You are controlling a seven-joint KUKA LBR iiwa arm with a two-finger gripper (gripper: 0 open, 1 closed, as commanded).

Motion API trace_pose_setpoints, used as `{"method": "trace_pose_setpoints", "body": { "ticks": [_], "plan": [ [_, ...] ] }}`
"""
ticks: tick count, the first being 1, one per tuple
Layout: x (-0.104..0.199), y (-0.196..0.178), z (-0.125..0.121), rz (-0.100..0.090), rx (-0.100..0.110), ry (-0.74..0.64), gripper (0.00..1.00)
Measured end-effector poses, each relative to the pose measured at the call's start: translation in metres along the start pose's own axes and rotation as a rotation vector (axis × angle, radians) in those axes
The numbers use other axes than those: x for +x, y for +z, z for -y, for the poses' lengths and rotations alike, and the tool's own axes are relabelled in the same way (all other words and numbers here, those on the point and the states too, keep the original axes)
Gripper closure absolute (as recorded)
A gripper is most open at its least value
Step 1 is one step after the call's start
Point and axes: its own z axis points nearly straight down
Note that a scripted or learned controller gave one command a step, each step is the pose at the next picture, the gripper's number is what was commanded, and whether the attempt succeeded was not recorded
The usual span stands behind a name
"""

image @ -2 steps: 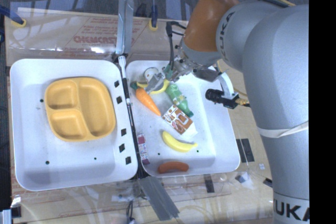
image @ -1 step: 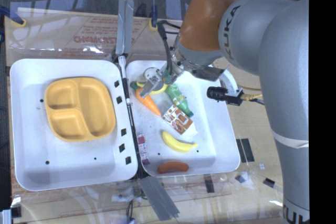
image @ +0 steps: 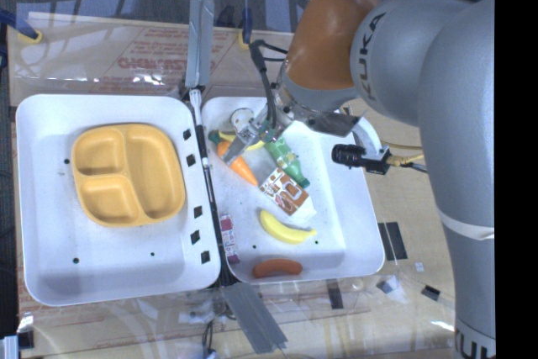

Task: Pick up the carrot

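The carrot point(image: 243, 170) is a short orange piece lying in the right bin point(image: 357, 219), near its left wall in the upper half. It points down and to the right. My gripper point(image: 245, 139) hangs low over the bin's upper left part, directly above the carrot's upper end. A grey part of the gripper crosses the carrot, and a bit of orange point(image: 224, 149) shows on its far side. I cannot see whether the carrot is gripped.
The right bin also holds a green packet point(image: 287, 161), a printed snack pack point(image: 286, 194), a banana point(image: 286, 229) and a red sausage point(image: 277, 267). A yellow divided plate point(image: 128, 174) lies in the left bin point(image: 50, 265). The arm's bulk covers the upper right.
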Motion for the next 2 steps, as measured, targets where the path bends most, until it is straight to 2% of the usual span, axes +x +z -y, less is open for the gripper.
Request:
{"method": "trace_pose_setpoints", "body": {
  "ticks": [1, 2],
  "plan": [
    [-0.039, 0.072, 0.011, 0.003, -0.003, -0.016, 0.0],
    [0.029, -0.001, 0.048, 0.003, -0.002, -0.224, 0.0]
  ]
}}
